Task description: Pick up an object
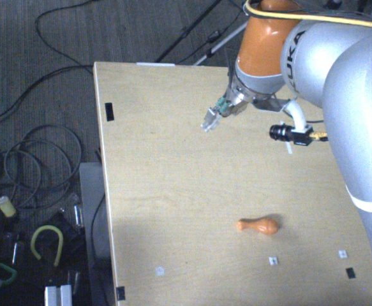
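Observation:
A small orange, gourd-shaped object (pixel 259 225) lies on its side on the pale wooden bench top (pixel 166 190), toward the lower right, with its narrow end pointing left. My gripper (pixel 211 120) hangs over the upper middle of the board, below the orange wrist band (pixel 265 37), tilted down and to the left. It is well apart from the orange object, far above it in the view, and I see nothing held at its tip.
The big grey arm (pixel 345 88) covers the upper right. A black cable fitting (pixel 291 133) juts out beneath the wrist. Small black and white markers (pixel 273 260) dot the board. Cables (pixel 32 164) and tools lie on the floor past the board's left edge.

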`<act>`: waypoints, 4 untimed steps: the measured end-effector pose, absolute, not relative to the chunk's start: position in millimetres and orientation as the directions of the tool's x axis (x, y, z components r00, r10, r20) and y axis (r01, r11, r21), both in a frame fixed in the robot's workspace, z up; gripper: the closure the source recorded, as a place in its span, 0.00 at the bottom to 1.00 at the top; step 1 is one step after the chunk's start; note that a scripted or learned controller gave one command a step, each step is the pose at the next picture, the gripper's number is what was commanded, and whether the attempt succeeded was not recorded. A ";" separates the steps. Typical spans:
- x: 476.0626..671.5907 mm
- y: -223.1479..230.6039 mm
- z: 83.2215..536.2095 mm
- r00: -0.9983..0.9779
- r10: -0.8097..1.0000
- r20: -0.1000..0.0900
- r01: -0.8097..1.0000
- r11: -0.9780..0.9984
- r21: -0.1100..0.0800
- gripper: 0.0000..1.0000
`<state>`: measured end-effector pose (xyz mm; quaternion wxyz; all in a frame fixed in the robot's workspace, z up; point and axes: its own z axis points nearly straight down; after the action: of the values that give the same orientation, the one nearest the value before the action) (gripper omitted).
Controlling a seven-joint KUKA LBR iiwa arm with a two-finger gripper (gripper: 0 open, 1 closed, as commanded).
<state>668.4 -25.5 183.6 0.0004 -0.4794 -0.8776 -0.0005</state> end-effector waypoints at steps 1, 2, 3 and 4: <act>668.2 -86.9 258.5 -0.096 0.995 -0.004 0.995 0.096 -0.002 1.00; 647.2 -203.1 243.0 -0.166 0.986 -0.004 0.986 0.166 -0.002 1.00; 631.2 -129.3 85.7 -0.287 0.958 0.003 0.958 0.287 -0.002 1.00; 631.4 -129.2 85.9 -0.287 0.958 0.003 0.958 0.287 -0.001 0.00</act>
<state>631.4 -129.2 85.9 0.0015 -0.5969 -0.8023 -0.0005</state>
